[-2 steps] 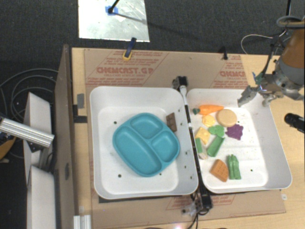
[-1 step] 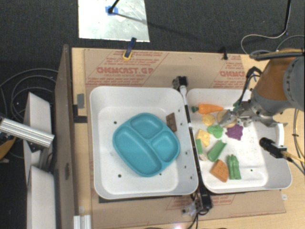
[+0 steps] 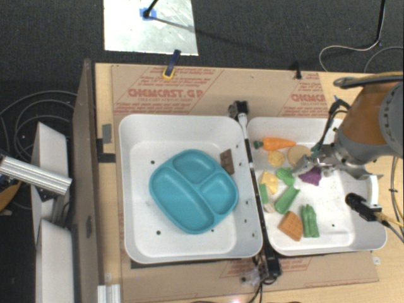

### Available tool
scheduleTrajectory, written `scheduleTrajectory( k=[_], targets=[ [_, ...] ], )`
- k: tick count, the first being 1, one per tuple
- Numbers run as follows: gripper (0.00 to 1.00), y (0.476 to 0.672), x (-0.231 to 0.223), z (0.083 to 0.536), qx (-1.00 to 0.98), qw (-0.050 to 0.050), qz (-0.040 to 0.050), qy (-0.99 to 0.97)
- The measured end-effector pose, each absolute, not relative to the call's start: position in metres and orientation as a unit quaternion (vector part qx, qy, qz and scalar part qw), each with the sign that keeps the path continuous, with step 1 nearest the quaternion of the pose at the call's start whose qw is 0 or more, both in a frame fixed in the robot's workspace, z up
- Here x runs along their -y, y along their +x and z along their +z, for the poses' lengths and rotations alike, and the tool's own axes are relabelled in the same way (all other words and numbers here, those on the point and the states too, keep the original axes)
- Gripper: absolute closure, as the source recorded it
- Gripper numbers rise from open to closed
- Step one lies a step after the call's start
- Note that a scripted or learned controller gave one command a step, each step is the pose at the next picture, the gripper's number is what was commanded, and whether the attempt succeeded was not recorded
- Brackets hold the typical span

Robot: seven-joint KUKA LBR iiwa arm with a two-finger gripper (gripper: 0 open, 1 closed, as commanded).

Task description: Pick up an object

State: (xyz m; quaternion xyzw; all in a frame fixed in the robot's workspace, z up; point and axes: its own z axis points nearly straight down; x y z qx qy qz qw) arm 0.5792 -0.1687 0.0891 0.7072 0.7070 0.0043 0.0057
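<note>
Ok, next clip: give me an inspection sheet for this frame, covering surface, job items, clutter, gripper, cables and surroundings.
Surface: cardboard-topped bench bearing two white bins, left bin and right bin.
Job's things: in the right bin, toy food: carrot, purple piece, green cucumber, waffle, green bundle, yellow pieces.
Clutter: teal divided plate and a small brown block in the left bin.
Grippers: gripper low over the right bin by the purple piece; grasp not discernible.
Cables: black loops on the floor at left; a cable at upper right.
Surroundings: dark carpet, a silver sheet beyond the bench.
</note>
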Motion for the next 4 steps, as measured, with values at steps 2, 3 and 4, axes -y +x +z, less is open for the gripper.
scheduleTrajectory(
  k=[2,3,4],
  targets=[
    [0.0,0.581,0.168,0.1,-0.708,0.006,0.0052,0.706],
    [0.0,0.654,0.107,0.085,-0.712,-0.001,-0.0001,0.702],
    [0.0,0.564,0.116,0.084,-0.706,-0.003,-0.0018,0.708]
  ],
)
